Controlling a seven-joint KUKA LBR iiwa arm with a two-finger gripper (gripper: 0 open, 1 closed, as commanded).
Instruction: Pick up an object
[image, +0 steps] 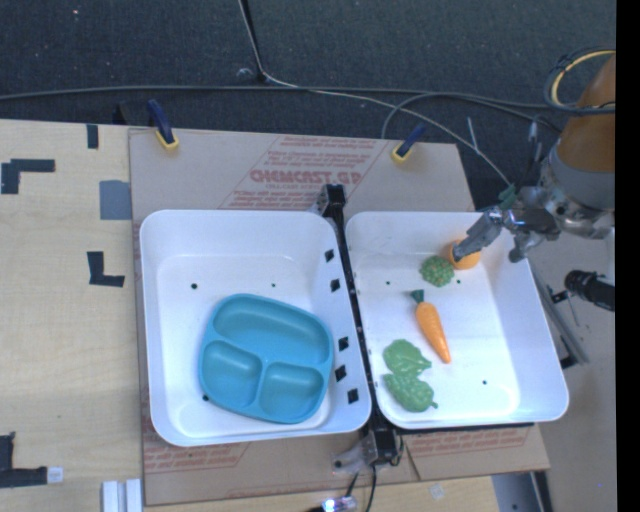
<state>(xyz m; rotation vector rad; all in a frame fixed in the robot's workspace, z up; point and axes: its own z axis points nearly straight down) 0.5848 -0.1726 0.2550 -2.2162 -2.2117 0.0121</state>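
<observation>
Leafy green lump (407, 374) sits at the near edge of the right bin (520, 330), closest to the camera, untouched. Carrot (433, 330) lies just up-right of it, apart from it, tip pointing back toward the lump's side of the bin. Broccoli floret (437, 270) is further up from the carrot, and a small orange piece (466, 258) sits touching or just beside the broccoli on its right.

Gripper (478, 237) comes in from the right at a slant, its tip right over the orange piece, near the broccoli. Can't tell whether it is wide or narrow; the angle and blur hide that. Nothing clearly held.

Left bin (160, 300) holds a blue divided tray (265, 358), well away from the carrot, not involved.

Likely target: orange piece or broccoli. Judged risks: the two sit so close that a close could catch both or shove one aside; the slanted approach could clip the orange piece's edge and pop it out; the bin's right wall is near, so a nudged piece may wedge against it. Carrot is well clear of any knock.
</observation>
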